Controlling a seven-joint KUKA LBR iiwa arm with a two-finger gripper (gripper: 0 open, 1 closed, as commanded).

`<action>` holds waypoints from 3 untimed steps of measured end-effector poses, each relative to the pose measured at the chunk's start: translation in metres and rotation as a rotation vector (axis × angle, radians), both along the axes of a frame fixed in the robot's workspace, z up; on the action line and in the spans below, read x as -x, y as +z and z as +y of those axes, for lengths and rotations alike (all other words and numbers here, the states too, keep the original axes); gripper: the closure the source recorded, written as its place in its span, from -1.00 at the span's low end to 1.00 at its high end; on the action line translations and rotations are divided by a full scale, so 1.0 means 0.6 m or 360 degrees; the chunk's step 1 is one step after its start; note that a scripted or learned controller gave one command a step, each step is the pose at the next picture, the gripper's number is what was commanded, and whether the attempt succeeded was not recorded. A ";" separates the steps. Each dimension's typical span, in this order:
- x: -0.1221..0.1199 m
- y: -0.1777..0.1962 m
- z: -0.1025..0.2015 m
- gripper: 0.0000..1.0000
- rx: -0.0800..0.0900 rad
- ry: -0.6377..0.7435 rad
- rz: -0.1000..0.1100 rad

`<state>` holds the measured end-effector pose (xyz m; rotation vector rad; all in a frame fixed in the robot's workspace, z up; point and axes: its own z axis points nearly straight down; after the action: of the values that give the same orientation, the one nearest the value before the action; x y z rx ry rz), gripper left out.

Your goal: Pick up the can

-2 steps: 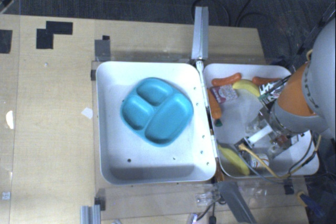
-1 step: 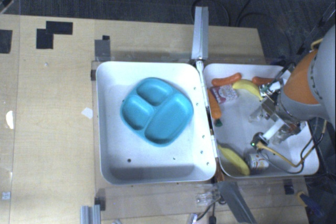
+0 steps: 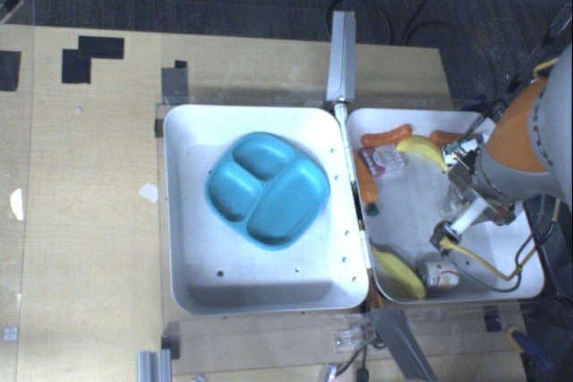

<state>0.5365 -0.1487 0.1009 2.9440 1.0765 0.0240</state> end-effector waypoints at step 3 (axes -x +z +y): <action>-0.108 0.434 0.412 1.00 -0.0010 -0.0389 0.0017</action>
<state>0.6015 0.0986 0.3614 3.0610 0.7110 0.0097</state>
